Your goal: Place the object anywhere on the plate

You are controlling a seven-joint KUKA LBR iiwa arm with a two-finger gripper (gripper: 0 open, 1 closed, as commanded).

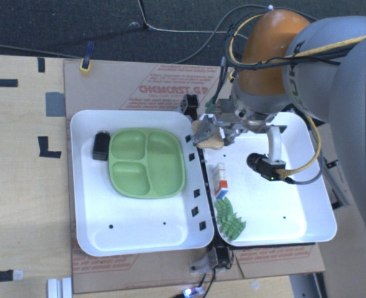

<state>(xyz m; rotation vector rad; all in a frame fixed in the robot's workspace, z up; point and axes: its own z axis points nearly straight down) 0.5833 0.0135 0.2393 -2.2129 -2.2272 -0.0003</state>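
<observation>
Seemingly the gripper [212, 135] grips a tan rounded object [211, 143] at the bins' shared edge; green sectioned plastic plate [147, 163] (left bin) awaits it.

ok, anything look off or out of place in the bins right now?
One thing: a small black block sits beside the green three-compartment plate in the left white bin, at the plate's left rim, not on it. The tube and green leafy piece lie loose in the right bin.

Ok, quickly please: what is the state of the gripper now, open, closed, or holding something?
Gripper: closed on a small tan, rounded object, at the right bin's upper left corner, near the divider between the bins.
</observation>
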